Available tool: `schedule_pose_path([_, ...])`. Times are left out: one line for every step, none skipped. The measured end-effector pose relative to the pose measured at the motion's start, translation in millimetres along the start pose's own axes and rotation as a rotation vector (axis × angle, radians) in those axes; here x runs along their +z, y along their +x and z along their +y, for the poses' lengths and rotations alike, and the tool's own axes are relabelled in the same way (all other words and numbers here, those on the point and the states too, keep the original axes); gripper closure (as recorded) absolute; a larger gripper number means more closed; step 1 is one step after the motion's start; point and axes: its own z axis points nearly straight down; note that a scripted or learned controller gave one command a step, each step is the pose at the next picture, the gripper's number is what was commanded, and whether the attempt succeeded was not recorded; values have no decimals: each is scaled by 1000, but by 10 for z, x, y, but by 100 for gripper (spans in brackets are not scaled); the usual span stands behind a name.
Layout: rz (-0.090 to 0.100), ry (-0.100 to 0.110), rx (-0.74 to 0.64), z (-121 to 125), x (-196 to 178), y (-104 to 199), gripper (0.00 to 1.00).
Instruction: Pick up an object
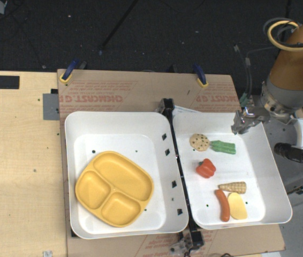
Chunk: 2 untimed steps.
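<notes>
1. Cardboard-covered bench (141, 92) carries two white bins; the left bin (71, 143) holds a yellow divided plate (114, 188).
2. You'll find the green piece (224, 147) near the right bin (272, 186) far edge, long axis running left-right.
3. Your gripper (241, 123) hangs above that bin's far right corner, the green piece lying just left and nearer. I cannot tell its grip state; nothing is seen held.

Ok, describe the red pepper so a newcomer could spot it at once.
Look in the right white bin, near its middle. The red pepper sits below the cookie and green piece. It is the only rounded, bright red item; the sausage is long.
</notes>
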Motion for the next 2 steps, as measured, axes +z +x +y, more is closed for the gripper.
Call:
schedule_pose_path([0, 4, 1, 1, -136, -7, 100])
schedule_pose_path([2, 5, -3, -121, -171, 567, 100])
